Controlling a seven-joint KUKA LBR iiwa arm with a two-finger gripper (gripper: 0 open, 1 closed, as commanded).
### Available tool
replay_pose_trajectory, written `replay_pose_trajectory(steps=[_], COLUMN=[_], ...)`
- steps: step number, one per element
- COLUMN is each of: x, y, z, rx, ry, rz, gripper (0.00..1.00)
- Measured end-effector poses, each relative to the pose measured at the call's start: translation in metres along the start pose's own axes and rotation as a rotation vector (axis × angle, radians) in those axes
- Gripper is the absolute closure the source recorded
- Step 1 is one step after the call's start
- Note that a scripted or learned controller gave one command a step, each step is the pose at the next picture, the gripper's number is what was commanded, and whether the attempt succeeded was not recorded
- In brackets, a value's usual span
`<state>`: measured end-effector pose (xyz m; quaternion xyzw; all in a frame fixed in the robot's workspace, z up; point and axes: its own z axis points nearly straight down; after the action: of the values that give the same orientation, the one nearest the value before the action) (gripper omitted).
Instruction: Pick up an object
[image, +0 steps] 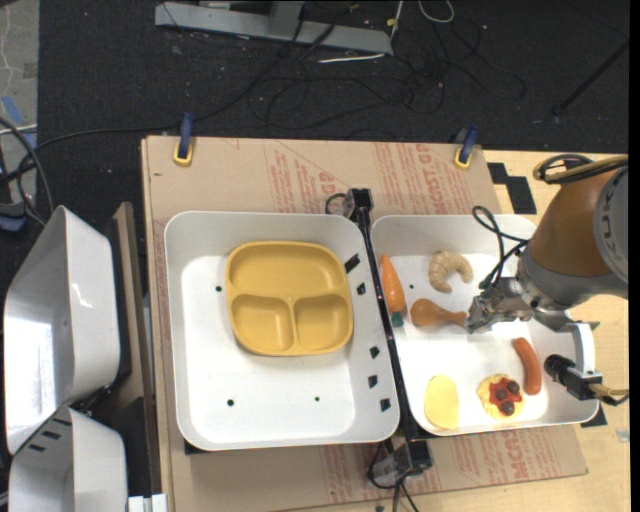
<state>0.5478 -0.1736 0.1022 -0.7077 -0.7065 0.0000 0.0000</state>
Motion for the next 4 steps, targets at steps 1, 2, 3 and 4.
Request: replay_pose_trajectory(steps=[1, 2, 3, 4], x=[0.004, 0.004, 0.057, 0.119], y=[-0.005, -0.003, -0.017, -0.016], z=[-0.045, -0.099, -0.110, -0.118], rx=[-0.004, -0.006, 0.001, -0.001], ry=[-0.001, -0.002, 0.002, 0.002], rz=[-0.004, -0.004, -0.008, -0.011], gripper=[1.00, 1.00, 1.00, 1.00])
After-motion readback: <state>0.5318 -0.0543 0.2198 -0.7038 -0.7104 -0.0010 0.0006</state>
